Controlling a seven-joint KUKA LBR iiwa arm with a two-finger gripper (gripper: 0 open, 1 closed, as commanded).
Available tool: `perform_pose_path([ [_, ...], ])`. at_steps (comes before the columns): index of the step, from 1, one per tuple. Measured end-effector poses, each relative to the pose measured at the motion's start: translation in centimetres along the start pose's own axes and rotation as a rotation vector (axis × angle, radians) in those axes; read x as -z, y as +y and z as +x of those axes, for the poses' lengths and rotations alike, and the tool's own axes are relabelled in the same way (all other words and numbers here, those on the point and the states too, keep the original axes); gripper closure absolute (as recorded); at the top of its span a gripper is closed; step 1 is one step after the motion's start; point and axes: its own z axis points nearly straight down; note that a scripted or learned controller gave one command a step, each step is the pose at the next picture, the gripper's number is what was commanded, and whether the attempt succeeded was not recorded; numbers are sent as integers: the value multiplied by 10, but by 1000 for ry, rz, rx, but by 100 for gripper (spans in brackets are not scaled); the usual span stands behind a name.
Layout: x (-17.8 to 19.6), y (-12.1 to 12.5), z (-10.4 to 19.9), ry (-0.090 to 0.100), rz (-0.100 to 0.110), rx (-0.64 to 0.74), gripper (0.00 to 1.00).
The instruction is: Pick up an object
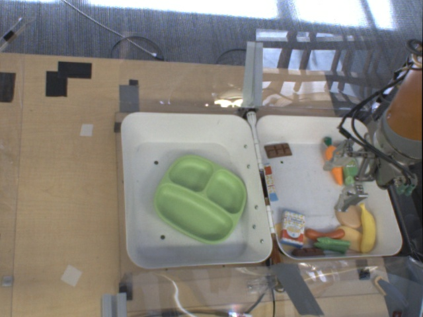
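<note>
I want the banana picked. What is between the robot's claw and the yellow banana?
In the camera view, only bare white bin floor separates the gripper from the banana; a pale, rounded thing lies just beside the banana.

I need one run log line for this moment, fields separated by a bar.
arm: over right bin | gripper: above banana, grip unclear | left bin: green divided plate | task: pick pending

Bins [142, 197] white, on tan wood bench [59, 197] with black square marks. Divided plate [200, 197] light green, plain. Chocolate bar [277, 150] brown, segmented. Banana [367, 228] yellow. Carrot [329, 148] orange. Small box [293, 227] white, blue and orange print. Pepper [324, 234] red; pod [332, 244] green. Arm [404, 114] orange-banded, grey.
</note>
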Motion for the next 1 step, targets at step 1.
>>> perform_pose_path([
  [1,-97,-43,-63,8,-3,121,0],
])
